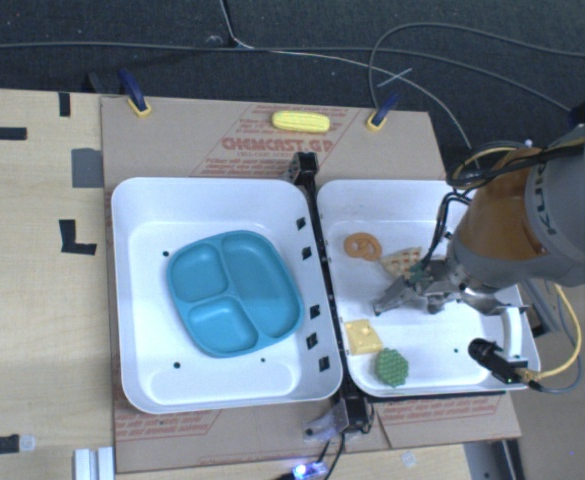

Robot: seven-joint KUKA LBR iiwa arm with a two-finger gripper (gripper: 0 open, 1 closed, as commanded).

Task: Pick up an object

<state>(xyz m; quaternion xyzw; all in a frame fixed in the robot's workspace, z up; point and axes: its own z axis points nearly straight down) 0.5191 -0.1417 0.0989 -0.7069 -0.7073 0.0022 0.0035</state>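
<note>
The right bin (pixel 427 193) holds a brown pretzel-shaped piece (pixel 362 246), a tan waffle-like piece (pixel 403 260), a yellow block (pixel 362 337) and a green knobbly piece (pixel 391 367). My gripper (pixel 396 298) hangs low over the middle of this bin, pointing left. It sits just below the tan piece and above-right of the yellow block. Nothing shows held in it. The grey arm with its orange band (pixel 497 230) covers the bin's right side.
The left bin (pixel 137 298) carries a blue divided plate (pixel 234 291). A yellow corn cob (pixel 300 121) lies on the cardboard behind the bins. Black clips (pixel 303 168) join the bins along their shared wall. Cables loop off the arm at the right.
</note>
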